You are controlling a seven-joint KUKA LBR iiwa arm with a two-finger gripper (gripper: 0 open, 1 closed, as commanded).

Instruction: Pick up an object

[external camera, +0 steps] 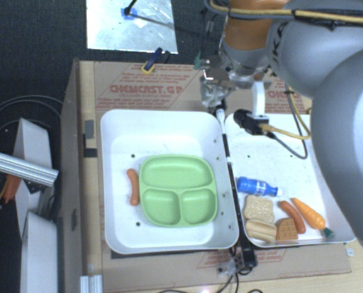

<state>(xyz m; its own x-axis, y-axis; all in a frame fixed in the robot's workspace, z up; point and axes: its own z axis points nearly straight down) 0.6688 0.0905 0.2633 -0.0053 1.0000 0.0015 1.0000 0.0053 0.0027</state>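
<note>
1. We see the gripper [217, 99] hanging over the far end of the ridge where the two bins meet; we cannot tell its state.
2. We judge a straight descent would strike that ridge, since nothing lies beneath.
3. The pickable things lie in the right bin [304, 170], well nearer the camera than the gripper: blue bottle [257, 187], crackers [258, 209], carrot [308, 212].
4. They crowd together, so a grasp there may nudge neighbours.
</note>
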